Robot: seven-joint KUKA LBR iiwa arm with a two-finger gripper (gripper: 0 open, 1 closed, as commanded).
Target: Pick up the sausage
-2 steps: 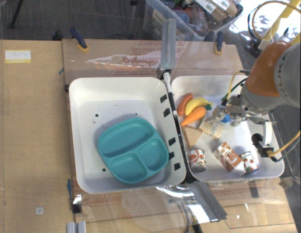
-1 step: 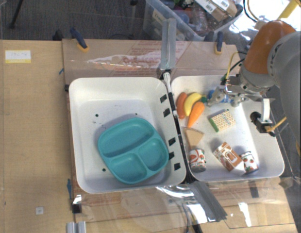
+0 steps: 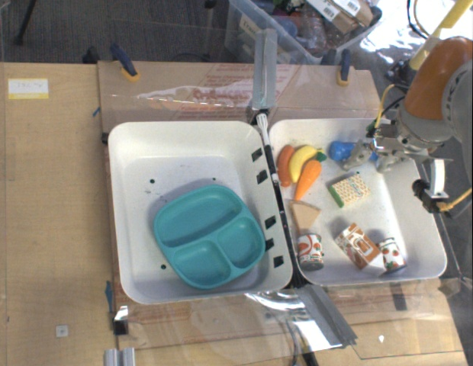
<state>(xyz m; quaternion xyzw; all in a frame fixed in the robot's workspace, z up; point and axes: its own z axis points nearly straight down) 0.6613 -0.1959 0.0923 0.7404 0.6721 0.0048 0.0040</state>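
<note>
White walls of the right bin [image 3: 410, 204] hold everything that matters to me. My claw [image 3: 371, 152] hangs over the bin's far right part, low above its floor, with my grey wrist and the orange band reaching in over the bin's right rim. I cannot tell whether the claw is spread or pressed together; nothing shows between its tips.

The sausage [image 3: 284, 165], reddish orange, lies at the bin's far left, against the left wall, well apart from my claw on the opposite side. Just beside it, toward the bin's middle, lie a banana [image 3: 302, 160] and a carrot [image 3: 308, 180]. A small blue thing [image 3: 341, 151] sits in the bin's far middle, between those and my claw, close to the claw. A speckled box [image 3: 349, 190] lies near the bin's centre.
</note>
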